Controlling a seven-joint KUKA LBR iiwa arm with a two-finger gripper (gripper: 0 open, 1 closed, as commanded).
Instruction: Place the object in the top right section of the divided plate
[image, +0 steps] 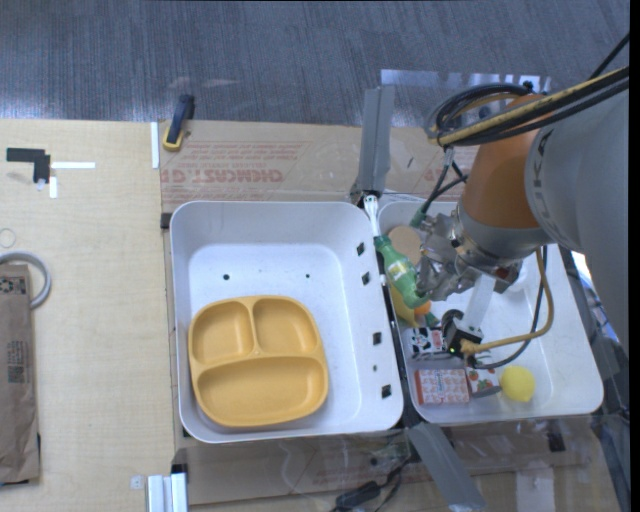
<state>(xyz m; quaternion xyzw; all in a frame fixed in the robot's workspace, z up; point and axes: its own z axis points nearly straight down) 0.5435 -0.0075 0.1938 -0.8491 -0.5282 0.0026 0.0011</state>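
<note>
The gripper (432, 285) hangs right of centre over the right bin (570, 395), close above a green and yellow bottle (398, 275) lying against that bin's left wall, the likely object; I cannot tell how the gripper is set. The bottle looks light, stiff and smooth, likely slippery, best taken across its middle. The yellow divided plate (258, 360) sits lower left in the left bin (270, 240), its top right section bare, with free room around it on the pale desk (80, 300).

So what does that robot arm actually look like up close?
The big rounded grey metal arm carries a glossy orange band above its wrist. Black and yellowish cables loop over the top, and another cable curls underneath. Its small end effector looks metallic grey.
</note>
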